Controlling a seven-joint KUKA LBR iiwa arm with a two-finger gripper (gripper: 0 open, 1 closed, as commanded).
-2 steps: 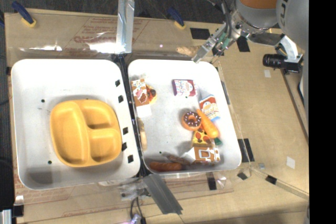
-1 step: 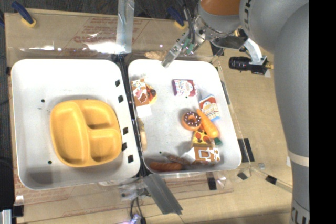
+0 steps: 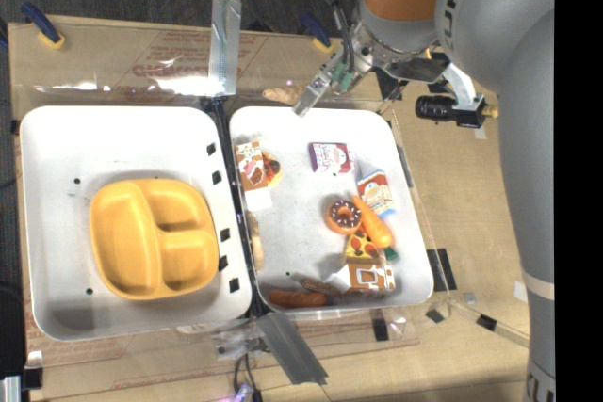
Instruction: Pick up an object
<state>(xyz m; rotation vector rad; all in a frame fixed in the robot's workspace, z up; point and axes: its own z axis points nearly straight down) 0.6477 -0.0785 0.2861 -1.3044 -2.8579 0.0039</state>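
The right bin [image 3: 292, 231] holds several toy foods: a purple and white pack [image 3: 328, 155], a chocolate doughnut [image 3: 344, 215], an orange carrot [image 3: 376, 227], a red, white and blue carton [image 3: 377, 191], a small printed box [image 3: 252, 165], a brown carton [image 3: 368, 276] and a sausage [image 3: 298, 297]. My gripper [image 3: 314, 94] hangs over the back rim of this bin, tilted down to the left, well apart from all of them. Nothing shows in its grasp.
A yellow divided tray [image 3: 151, 236] lies in the left bin [image 3: 57, 146]. A small tan piece [image 3: 278, 94] rests on the bench just behind the right bin, left of the gripper. The grey arm [image 3: 499, 61] fills the right side.
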